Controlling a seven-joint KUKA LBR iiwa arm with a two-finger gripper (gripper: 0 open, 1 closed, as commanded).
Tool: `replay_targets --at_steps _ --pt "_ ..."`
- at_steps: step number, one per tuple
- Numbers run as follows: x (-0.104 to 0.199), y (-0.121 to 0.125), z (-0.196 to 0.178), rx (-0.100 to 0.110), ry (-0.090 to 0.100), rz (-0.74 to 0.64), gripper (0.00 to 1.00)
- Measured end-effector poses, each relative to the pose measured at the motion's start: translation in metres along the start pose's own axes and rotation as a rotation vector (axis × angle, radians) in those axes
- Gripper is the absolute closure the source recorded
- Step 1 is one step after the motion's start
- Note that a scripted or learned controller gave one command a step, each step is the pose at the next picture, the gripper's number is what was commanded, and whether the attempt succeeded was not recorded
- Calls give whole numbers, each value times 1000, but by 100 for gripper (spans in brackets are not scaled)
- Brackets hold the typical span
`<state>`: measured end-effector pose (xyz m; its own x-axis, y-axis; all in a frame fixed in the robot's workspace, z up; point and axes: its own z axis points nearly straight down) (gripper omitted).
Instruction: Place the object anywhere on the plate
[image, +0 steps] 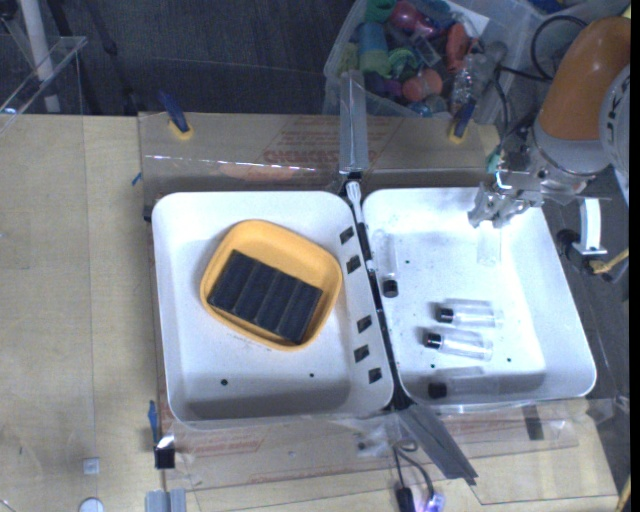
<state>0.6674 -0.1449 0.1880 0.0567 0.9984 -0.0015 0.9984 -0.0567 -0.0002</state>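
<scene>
Vials, two clear ones with black caps (463, 313) (457, 343), lie side by side on the floor of the right bin (560, 300), near its front. Either could be the object to move. The yellow plate (225, 262) sits in the left bin (180, 300), with a dark ribbed slab (268, 293) covering most of it. The gripper (497, 208) hangs over the right bin's back edge, well apart from the vials; whether it is open or shut cannot be told, and nothing visibly hangs from it. A good pick likely means descending squarely across one vial's body, not between the two.
</scene>
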Motion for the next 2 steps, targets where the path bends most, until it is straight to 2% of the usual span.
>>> replay_targets --at_steps 1,2 --pt "69 -79 4 3 3 -2 100" --pt "136 -78 4 2 2 -69 100"
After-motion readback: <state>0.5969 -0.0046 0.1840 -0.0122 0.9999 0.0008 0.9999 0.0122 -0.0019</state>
